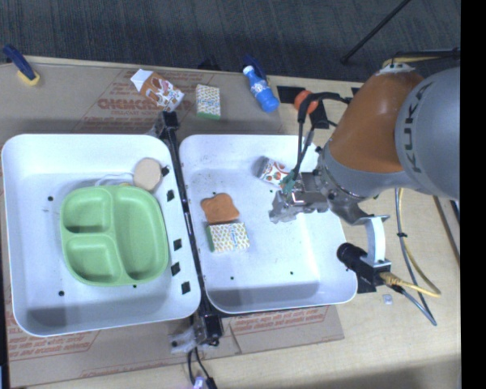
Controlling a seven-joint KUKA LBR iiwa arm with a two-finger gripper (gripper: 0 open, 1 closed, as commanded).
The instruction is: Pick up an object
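**End effector low in right bin, objects lying loose**

Nearest the camera, the worktop [437,331] carries two shallow white bins side by side. The left bin [20,241] holds a green divided tray [113,233]; a round tan object [148,173] lies at the tray's far right corner, touching or just beside it.

In the right bin [259,290], a patterned square block [228,237] lies near the centre divider, with a brown bread-like piece [219,207] just beyond it, the two touching or nearly so. Right of these, the end effector [285,209] sits low over the bin floor, apart from both. Whether its jaws are apart or together cannot be told, and nothing can be made out between them. A small patterned cup-like object [274,171] lies just beyond it, near the bin's far wall.

Beyond the bins, on the cardboard, rest a crumpled packet [156,90], a second patterned block [208,101] and a blue bottle [261,88], well apart from the arm [389,132]
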